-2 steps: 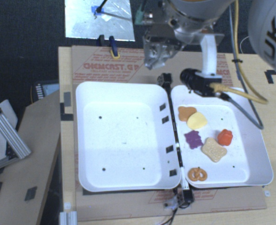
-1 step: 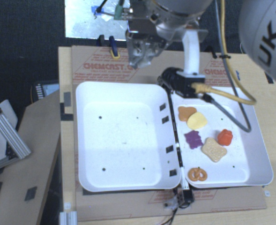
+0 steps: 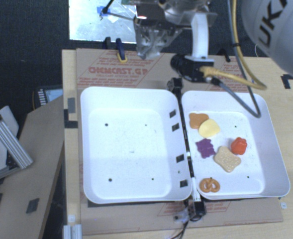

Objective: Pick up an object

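Two white bins: left bin [image 3: 126, 148] bare, right bin [image 3: 265, 148] holding toast slice [image 3: 227, 159], yellow piece [image 3: 209, 128], purple piece [image 3: 205, 147], red pepper [image 3: 239, 146], pretzel [image 3: 209, 185]. My claw [image 3: 148, 46] hangs beyond the left bin; its spread I cannot tell. Risk: items sit close, so descending could nudge neighbours instead of grasping one.

You've got a tan wood surface [image 3: 42, 148] w/ printed cardboard [image 3: 117, 69] laid on top. Dark speckled floor [image 3: 24, 29] beyond it, top-left. A shiny metal sheet [image 3: 89, 14] lies on that floor at top. Aluminium rail [image 3: 4, 136] leans in at left edge. Lighting's even, no hard shadows.
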You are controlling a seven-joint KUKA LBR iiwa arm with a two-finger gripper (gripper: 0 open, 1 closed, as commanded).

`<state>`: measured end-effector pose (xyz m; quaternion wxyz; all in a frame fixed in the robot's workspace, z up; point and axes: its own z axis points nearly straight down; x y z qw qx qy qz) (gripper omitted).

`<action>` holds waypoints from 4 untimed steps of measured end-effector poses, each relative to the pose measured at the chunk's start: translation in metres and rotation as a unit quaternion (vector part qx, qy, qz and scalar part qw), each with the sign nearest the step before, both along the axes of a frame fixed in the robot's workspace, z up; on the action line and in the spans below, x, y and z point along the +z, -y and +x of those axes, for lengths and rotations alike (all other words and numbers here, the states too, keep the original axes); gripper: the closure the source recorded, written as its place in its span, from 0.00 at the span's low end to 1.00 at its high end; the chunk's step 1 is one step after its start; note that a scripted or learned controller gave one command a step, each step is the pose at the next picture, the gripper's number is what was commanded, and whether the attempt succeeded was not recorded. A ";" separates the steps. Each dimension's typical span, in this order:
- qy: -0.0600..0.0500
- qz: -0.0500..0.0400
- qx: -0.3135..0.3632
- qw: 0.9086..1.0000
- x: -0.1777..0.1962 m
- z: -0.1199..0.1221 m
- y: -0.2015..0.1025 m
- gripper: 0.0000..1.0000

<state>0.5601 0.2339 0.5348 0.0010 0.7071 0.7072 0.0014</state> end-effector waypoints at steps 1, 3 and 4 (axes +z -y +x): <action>0.000 0.000 0.000 1.000 0.000 0.015 0.000 1.00; 0.000 0.000 0.003 1.000 0.000 -0.009 -0.001 1.00; -0.001 0.000 0.002 1.000 0.000 -0.017 0.000 1.00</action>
